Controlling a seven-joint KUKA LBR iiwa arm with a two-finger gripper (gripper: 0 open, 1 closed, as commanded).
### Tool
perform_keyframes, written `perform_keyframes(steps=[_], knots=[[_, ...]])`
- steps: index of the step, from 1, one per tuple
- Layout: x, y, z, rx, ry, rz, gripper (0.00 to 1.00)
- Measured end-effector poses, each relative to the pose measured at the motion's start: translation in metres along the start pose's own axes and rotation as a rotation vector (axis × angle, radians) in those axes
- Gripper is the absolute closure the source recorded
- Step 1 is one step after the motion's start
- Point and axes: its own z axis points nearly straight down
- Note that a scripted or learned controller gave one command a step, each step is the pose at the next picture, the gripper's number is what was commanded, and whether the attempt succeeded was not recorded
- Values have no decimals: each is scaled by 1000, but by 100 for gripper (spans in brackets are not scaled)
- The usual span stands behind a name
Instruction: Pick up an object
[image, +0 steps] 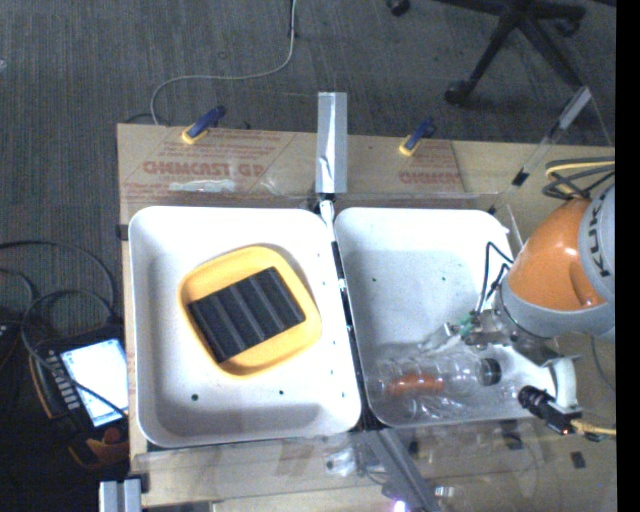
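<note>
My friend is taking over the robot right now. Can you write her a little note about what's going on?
Arm: reaching in over the right bin. I can't tell how its jaws are set.
Things: a clear plastic bottle lies on its side near the front of the right bin. A yellow tray with a black ribbed insert lies in the left bin.
Done: nothing is seen lifted yet.
Left: grab one thing and pick it up.

Both white bins (400, 250) smooth, faintly glossy plastic; yellow tray (205, 280) in left bin matt, its ribbed black insert (245, 312) dull; clear bottle (435, 378) right of tray glossy, see-through plastic; board (230, 165) behind bins matt brown cardboard
</note>
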Motion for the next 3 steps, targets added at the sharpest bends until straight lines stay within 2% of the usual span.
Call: perform_keyframes(steps=[1,2,3], knots=[[-26,54,-7,22,4,82,0],[-66,106,-127,22,0,324,0],[26,16,-52,26,4,363,0]])
